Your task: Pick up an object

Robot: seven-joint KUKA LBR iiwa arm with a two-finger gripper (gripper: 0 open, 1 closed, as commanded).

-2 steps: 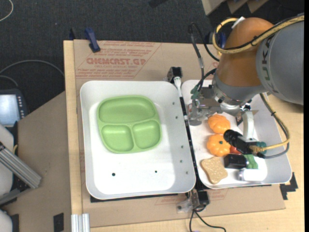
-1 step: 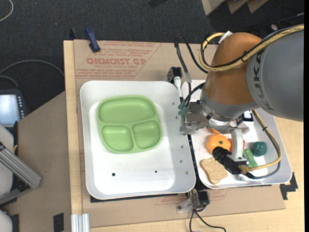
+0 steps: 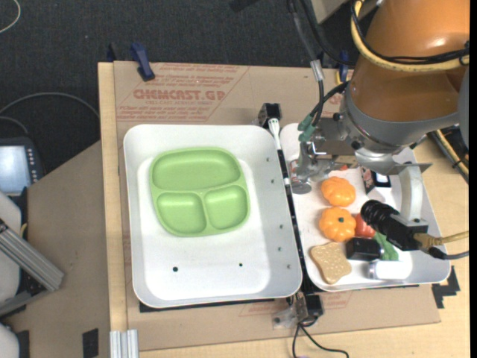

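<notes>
Sitting in the right bin (image 3: 417,278), two round orange toy pumpkins (image 3: 339,192), stems up, one toy bread slice (image 3: 330,262) lying flat, one green divided plate (image 3: 199,191) in the left bin (image 3: 201,274), gripper (image 3: 302,176) beside the pumpkins, grip unreadable.

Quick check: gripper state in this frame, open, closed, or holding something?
Gripper: cannot be told; it is down by the left wall of the right bin, near the upper orange pumpkin.
</notes>
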